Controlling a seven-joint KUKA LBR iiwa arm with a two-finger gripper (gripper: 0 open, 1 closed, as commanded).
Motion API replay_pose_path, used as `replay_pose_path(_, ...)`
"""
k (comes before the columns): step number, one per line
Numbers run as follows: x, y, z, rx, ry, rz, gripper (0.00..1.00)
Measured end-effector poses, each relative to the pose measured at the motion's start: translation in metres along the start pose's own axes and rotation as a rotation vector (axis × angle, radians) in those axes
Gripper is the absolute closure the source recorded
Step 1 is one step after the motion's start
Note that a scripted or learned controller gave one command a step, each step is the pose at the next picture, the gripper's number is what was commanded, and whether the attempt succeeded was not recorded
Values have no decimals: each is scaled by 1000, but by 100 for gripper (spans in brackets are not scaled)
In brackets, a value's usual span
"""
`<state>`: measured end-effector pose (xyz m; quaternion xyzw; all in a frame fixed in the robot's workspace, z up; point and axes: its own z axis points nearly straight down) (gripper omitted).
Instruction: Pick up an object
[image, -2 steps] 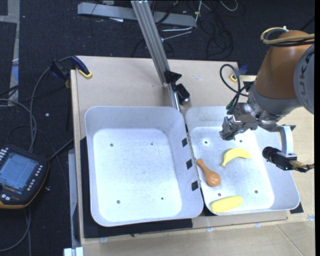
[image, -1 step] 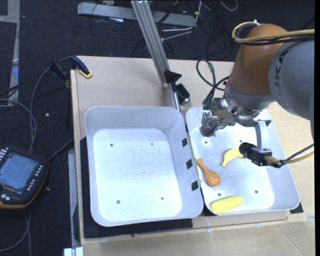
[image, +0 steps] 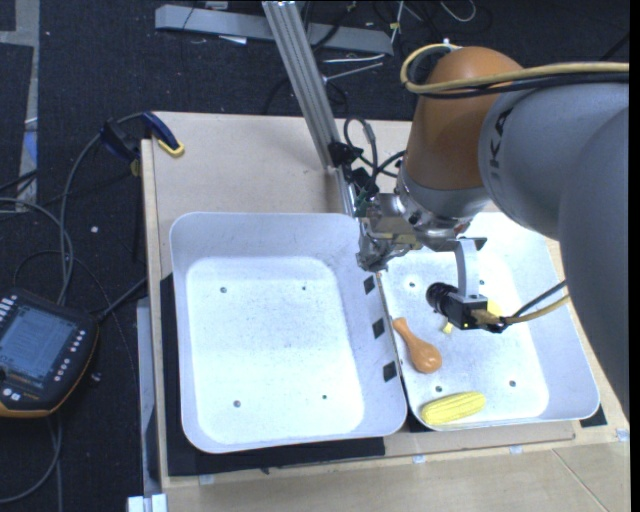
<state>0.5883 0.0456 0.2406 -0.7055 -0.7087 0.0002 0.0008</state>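
Observation:
My gripper hangs low over the near-left part of the right bin, close to the wall it shares with the left bin. An orange pear-shaped toy lies in the right bin just below and right of the gripper, apart from it. A yellow corn cob rests against the right bin's front rim. I see nothing held at the gripper, which the wrist partly hides.
A slanted aluminium post rises behind the bins near the gripper. A blue and yellow clamp sits on the bench's back-left corner. A teach pendant and cables lie on the floor at left.

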Motion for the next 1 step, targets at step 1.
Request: replay_pose_path(1,44,15,-1,-1,0,1,100)
